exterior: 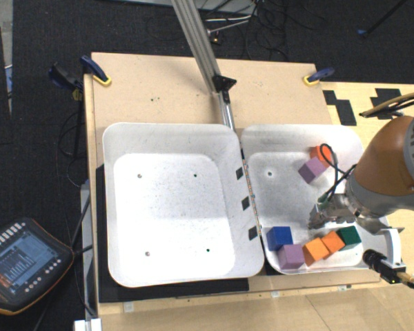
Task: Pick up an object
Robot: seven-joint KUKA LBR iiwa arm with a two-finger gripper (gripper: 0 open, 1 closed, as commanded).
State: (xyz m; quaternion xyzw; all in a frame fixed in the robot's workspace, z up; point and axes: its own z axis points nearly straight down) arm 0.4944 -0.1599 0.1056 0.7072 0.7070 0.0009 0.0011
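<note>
The flat tan wooden counter [165, 88] carries two shallow white plastic bins set side by side, their inner rims touching along the middle. The left white bin [114, 205] sits toward nine o'clock, its speckled floor showing a few small dark dots. The right white bin [276, 140] sits toward three o'clock. A black mat [172, 288] lies under the left bin, showing past its six o'clock edge. Two blue-and-yellow clamps grip the counter's far edge, one [95, 71] at the eleven o'clock corner and one [319, 76] at the one o'clock corner.
</note>
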